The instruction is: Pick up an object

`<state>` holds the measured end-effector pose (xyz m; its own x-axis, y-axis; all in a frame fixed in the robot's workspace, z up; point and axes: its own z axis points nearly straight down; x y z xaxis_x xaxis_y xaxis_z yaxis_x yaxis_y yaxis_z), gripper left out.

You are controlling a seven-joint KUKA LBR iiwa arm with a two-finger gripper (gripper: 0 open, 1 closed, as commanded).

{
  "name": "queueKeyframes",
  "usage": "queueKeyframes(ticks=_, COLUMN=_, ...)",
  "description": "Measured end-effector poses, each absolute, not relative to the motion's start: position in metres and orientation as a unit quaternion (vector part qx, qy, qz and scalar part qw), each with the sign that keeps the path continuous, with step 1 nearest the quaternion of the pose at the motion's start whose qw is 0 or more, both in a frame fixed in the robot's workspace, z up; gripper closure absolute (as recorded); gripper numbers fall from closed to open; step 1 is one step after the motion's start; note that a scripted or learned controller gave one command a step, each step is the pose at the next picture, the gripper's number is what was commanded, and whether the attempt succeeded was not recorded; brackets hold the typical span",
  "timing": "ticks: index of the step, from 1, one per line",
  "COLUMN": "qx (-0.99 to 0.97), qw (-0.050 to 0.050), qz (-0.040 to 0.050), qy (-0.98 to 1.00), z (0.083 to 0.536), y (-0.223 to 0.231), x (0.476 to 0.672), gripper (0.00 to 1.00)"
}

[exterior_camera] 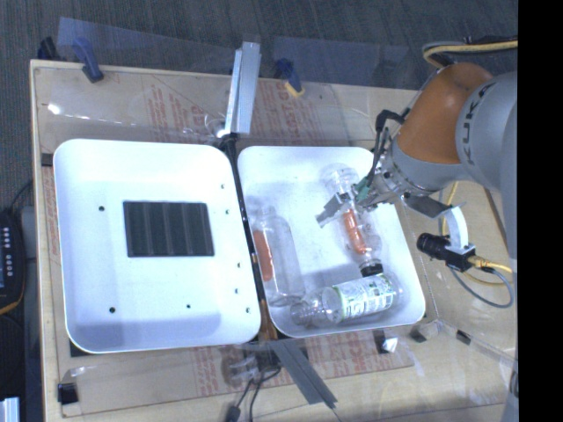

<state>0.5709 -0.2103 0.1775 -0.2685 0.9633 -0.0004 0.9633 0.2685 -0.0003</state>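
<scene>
The camera view looks down on two white bins side by side. The right bin [400, 236] holds three clear plastic bottles. One bottle [354, 222] with an orange insert lies in the bin's right half, its long axis running from upper left to lower right: the rounded base points toward the far left, the dark cap [371, 269] toward the near right corner. The gripper [346, 202] sits low over this bottle's upper part, its grey fingers [332, 207] spread on either side of the body, moderately apart; whether they actually press the plastic I cannot tell, and the bottle lies on the bin floor. A second bottle [273, 251], also with an orange strip inside, lies along the bin's left wall, its axis nearly parallel to that wall, running far to near. A third bottle [347, 301] with a green and white label lies across the near edge, its axis almost left to right, tilted slightly, touching or just beside the dark cap of the first. The left bin [88, 183] has a dark ribbed rectangular panel [168, 229] on its floor, near the middle. The arm [449, 126], with its orange band, enters from the right over the right bin's far corner. A blue clamp [88, 64] grips the bench's far left edge.
</scene>
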Motion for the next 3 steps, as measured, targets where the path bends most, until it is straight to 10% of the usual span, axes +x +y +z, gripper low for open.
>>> queueKeyframes(ticks=2, qx=0.594, qw=0.0, qz=-0.0004, qy=0.804, z=0.197, y=-0.21, x=0.568, gripper=0.0)
queueKeyframes(ticks=3, qx=0.593, qw=0.0, qz=-0.0008, qy=0.805, z=0.207, y=-0.21, x=0.568, gripper=1.0)
